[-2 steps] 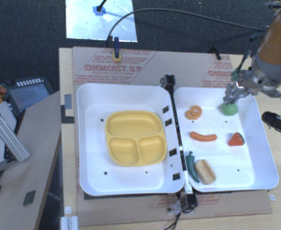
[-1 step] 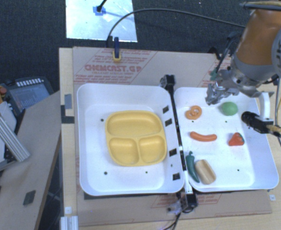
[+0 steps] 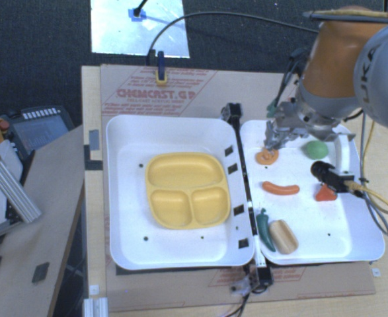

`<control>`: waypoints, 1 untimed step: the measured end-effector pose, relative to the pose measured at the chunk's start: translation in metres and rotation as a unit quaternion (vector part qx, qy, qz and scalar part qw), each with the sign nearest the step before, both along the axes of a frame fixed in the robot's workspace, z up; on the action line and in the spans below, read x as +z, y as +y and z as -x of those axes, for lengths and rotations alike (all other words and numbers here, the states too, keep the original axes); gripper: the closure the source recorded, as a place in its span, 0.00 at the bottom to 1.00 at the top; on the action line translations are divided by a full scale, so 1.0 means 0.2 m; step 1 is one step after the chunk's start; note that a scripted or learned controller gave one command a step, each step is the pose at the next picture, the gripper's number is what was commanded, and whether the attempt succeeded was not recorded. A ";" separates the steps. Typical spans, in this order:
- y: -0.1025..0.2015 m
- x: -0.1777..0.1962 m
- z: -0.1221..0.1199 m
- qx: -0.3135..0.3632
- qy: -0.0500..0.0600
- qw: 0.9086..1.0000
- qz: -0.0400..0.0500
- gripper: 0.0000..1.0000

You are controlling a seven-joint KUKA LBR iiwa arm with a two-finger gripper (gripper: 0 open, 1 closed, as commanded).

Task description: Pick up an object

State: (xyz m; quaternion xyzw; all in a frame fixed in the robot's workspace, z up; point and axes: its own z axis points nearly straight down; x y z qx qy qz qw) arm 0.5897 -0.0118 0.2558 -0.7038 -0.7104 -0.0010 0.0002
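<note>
My gripper (image 3: 271, 144) hangs low over the far left part of the right bin (image 3: 359, 243), reaching in from the right. Its tip sits directly above a small orange round slice (image 3: 268, 156) and seems to touch its far edge. Nothing is visibly lifted. A green rounded piece (image 3: 316, 149) lies just to the right of the gripper. An orange-red sausage (image 3: 281, 189) rests nearer the front, with a red wedge (image 3: 325, 193) to its right. At the bin's front left lie a dark green pepper (image 3: 263, 230) and a tan bread roll (image 3: 283, 236).
The left bin (image 3: 124, 177) holds a yellow divided tray (image 3: 186, 189) in its middle. A black-clipped divider (image 3: 240, 170) separates the two bins. The arm's grey and orange body (image 3: 342, 58) looms over the right bin's far side.
</note>
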 end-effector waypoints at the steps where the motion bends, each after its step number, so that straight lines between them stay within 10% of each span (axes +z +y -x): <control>1: 0.23 -0.09 0.07 0.000 0.000 1.000 0.000 1.00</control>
